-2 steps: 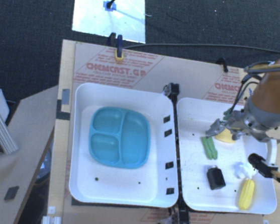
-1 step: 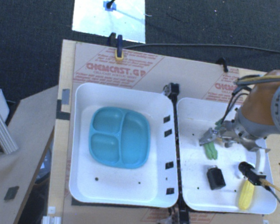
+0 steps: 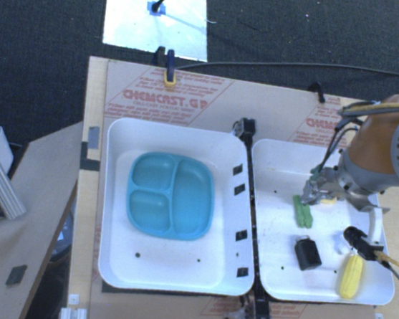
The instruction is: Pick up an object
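Pincer (image 3: 313, 194) is hovering at the green toy's (image 3: 303, 211) top end in the right bin (image 3: 272, 272); grip state can't tell. Centre over it before closing.

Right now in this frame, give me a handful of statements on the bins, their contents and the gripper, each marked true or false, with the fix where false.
1. The blue divided plate lies in the left bin. True.
2. The green object lies in the left bin. False: it lies in the right bin.
3. The gripper is over the right bin, just above the green object's upper end. True.
4. The yellow corn cob sits on the blue divided plate. False: it lies near the right bin's lower right corner.
5. The small black block lies between the green object and the yellow corn cob. True.
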Action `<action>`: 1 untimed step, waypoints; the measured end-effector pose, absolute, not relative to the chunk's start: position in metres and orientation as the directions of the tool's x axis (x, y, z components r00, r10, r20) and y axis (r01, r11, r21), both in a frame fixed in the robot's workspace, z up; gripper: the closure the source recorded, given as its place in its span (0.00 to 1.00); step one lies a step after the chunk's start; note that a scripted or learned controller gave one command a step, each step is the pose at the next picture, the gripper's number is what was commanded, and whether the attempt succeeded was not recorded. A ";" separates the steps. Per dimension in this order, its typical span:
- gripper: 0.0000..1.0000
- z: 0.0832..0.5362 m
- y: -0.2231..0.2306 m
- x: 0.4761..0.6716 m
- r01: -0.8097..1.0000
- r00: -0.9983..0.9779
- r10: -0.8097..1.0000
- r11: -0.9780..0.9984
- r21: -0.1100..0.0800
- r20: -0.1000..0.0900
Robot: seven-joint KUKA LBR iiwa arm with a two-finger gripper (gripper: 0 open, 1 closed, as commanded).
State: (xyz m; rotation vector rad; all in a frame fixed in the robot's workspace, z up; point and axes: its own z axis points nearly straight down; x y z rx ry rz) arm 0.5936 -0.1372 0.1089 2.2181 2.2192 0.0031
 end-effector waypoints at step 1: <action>1.00 0.156 -0.133 0.589 1.000 -0.004 1.000 0.004 0.006 -0.001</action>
